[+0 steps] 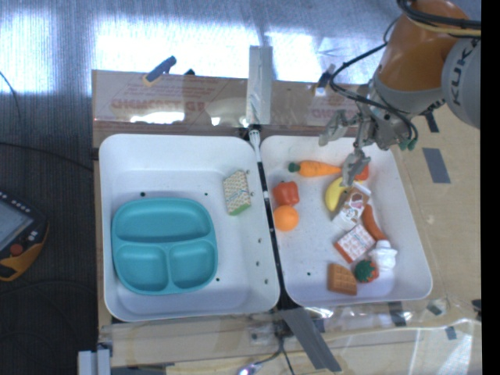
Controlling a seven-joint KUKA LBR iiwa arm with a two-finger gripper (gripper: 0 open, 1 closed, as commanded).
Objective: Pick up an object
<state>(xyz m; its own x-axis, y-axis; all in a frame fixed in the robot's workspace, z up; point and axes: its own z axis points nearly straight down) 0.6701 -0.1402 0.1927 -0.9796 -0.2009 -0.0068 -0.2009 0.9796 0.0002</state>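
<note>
You can read part of "KUKA" in dark letters on the grey arm (461, 69) beside its glossy orange band, and reversed red print, too blurred to make out, runs along the brown cardboard (164, 100) behind the bins. The gripper (355, 166) hangs over the far end of the right bin (414, 233), its thin metal jaws apparently together just above the smooth tapered carrot (316, 168) and curved yellow banana (336, 195), gripping neither. In the left bin (133, 158) lie a matte teal three-compartment tray (164, 244) and a speckled sponge-like block (237, 191).
</note>
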